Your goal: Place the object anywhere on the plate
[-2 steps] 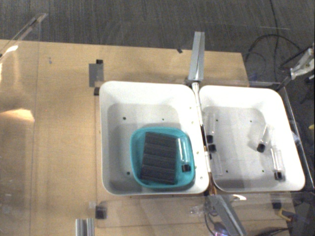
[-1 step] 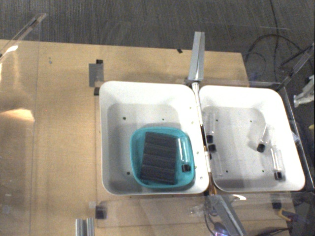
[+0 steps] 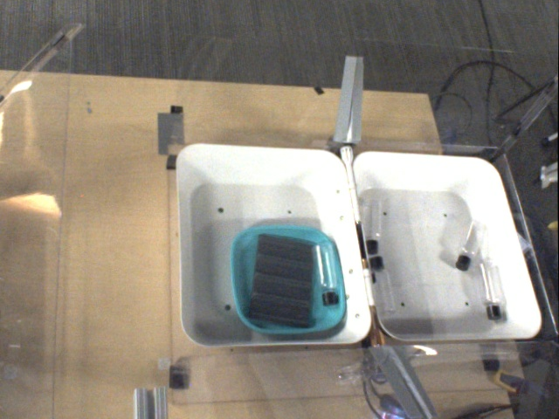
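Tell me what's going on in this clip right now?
Nothing is being handled at this moment. In the left bin sits a teal plate, with a dark ribbed block lying on it and a clear tube with a black cap along the plate's right side, also on it. The right bin holds several more clear tubes with black caps, scattered on its floor. Judged from this layout, an object already rests on the plate.

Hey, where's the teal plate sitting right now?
In the camera view the teal plate lies in the left white bin, toward its near right corner, with a dark ridged block lying on it and a clear tube along its right side.
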{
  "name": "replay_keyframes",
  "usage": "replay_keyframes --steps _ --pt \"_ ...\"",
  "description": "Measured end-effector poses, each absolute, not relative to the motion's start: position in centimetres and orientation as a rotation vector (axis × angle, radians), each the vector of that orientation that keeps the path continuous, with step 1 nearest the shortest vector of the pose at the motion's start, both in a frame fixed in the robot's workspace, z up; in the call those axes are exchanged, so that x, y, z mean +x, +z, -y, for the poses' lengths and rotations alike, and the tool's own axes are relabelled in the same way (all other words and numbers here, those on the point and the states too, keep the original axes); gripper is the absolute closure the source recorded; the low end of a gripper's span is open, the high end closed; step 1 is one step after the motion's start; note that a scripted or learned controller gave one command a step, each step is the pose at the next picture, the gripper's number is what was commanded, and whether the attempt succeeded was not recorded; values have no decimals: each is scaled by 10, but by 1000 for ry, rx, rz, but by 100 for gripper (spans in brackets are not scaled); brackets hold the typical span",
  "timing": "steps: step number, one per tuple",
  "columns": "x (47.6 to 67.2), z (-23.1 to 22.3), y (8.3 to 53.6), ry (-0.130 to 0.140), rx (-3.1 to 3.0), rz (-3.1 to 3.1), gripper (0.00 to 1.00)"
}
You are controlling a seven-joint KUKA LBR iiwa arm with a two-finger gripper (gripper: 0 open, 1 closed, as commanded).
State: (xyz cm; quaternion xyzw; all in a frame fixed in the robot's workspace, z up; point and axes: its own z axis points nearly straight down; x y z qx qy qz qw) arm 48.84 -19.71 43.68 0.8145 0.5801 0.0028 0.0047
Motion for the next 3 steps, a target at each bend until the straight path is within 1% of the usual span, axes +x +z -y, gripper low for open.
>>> replay_keyframes --steps 1,2,3 --pt "489 174 436 7 2669 -1645 0" --pt "509 194 437 7 2070 -2347 0" --pt "511 194 451 13 2056 -2346 100"
